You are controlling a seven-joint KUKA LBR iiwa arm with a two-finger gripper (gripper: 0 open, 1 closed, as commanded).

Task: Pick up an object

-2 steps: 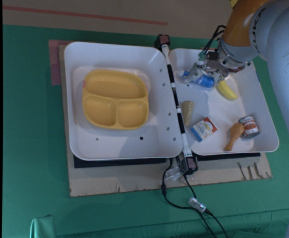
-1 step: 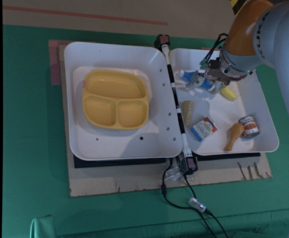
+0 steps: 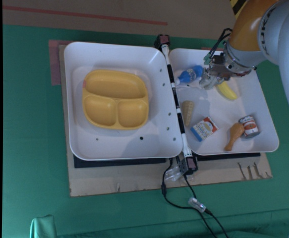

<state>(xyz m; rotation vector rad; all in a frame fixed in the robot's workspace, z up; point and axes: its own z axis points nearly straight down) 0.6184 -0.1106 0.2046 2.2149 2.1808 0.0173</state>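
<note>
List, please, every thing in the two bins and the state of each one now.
yellow divided plate: flat in the left bin
blue bottle: lying in the right bin, beside the gripper
banana: lying
ice cream cone: lying
snack packet: lying
drumstick: lying
can: tipped on its side

Divided plate [image 3: 115, 98] in left bin [image 3: 80, 143]. In right bin [image 3: 263, 133]: bottle [image 3: 190, 75] and banana [image 3: 227, 90] behind; cone [image 3: 188, 112], box [image 3: 204, 128], drumstick [image 3: 234, 135], can [image 3: 249, 126] in front.

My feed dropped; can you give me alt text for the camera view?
The tool sits low in the right bin between a blue toy and a banana. The left bin holds a yellow divided plate.
</note>
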